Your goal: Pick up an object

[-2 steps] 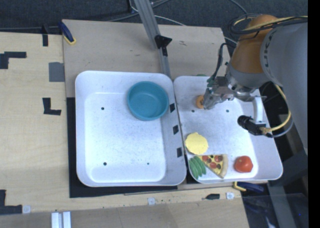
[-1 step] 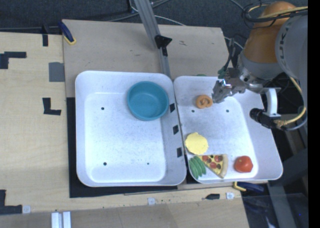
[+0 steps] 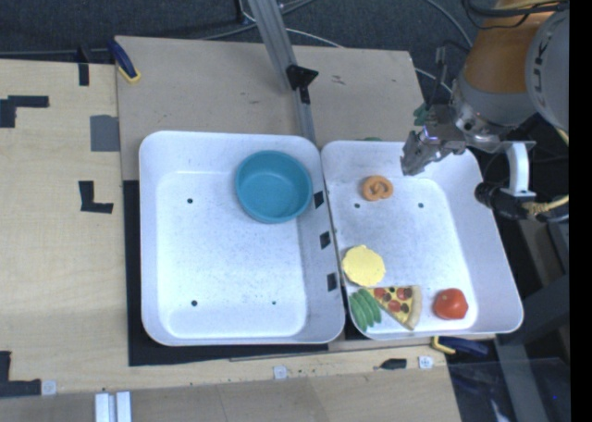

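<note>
Gripper (image 3: pixel 413 163) is being held over the right bin's (image 3: pixel 481 226) far corner, just right of the pretzel (image 3: pixel 376 189), probably being lined up for it. Jaw state cannot be told; nothing is seen gripped. Other food is lying along the near edge.

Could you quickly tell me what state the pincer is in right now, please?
Pincer: cannot be told; it hangs over the right bin, beside the pretzel.

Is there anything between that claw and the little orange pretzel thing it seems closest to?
Nothing visible does. The gripper hangs above the right bin's far corner, and the pretzel lies just to its left on bare white floor. The other toys sit at the near end.
</note>
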